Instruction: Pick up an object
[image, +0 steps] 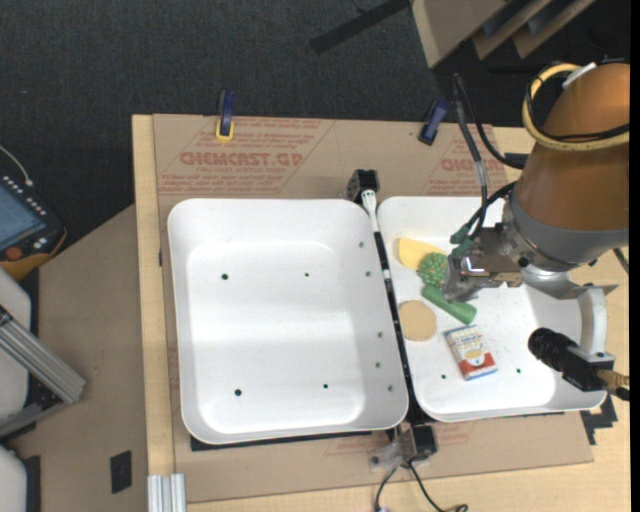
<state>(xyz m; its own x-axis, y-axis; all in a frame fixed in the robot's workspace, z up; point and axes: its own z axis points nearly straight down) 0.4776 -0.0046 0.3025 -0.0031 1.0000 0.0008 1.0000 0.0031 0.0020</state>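
Observation:
My gripper hangs low in the right bin, right over a green toy with a knobbly round head and a green stalk. The fingers are close against the stalk's upper end. A yellow wedge lies just behind the green head. In front of the green toy, near the bins' divider, rests a tan round disc. A small white and red box lies toward the bin's front.
The left bin sits beside the right one on a brown cardboard sheet. Two blue clamps hold the sheet's far edge. The arm's orange and grey body looms over the right bin's far right part.

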